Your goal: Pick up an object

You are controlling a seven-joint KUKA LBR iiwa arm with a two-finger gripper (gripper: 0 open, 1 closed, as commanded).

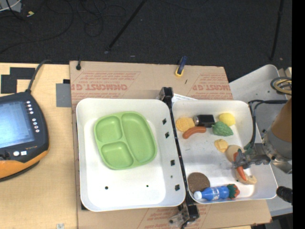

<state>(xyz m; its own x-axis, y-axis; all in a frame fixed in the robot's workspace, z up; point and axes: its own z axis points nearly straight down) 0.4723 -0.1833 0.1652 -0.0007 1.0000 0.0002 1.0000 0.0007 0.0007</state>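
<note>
Blue plastic bottle (215, 193) lies at 6 o'clock in the right white bin (267, 194). End effector (244, 160) at 4 o'clock, low over a tan and red toy (245, 175); grip state unclear. Approach step, likely; next needs closing, lifting.

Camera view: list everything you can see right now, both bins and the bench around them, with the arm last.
Shallow white plastic bins: two, side by side on the bench.
Divided plastic tray: one, light green, three compartments, left bin.
Round lemon-like toy: one, yellow, right bin, far side.
Leafy toy: one, green, just in front of the lemon.
Small box: one, black, right bin.
Sausage toy: one, red-brown, near the box.
Round disc: one, brown, right bin, near edge.
Plastic bottle: one, blue and white, lying flat.
Handheld control pendant: one, grey and orange, left.
Cardboard sheet: one, brown, under the bins.
Gripper: one, grey, right bin's right side.
</note>
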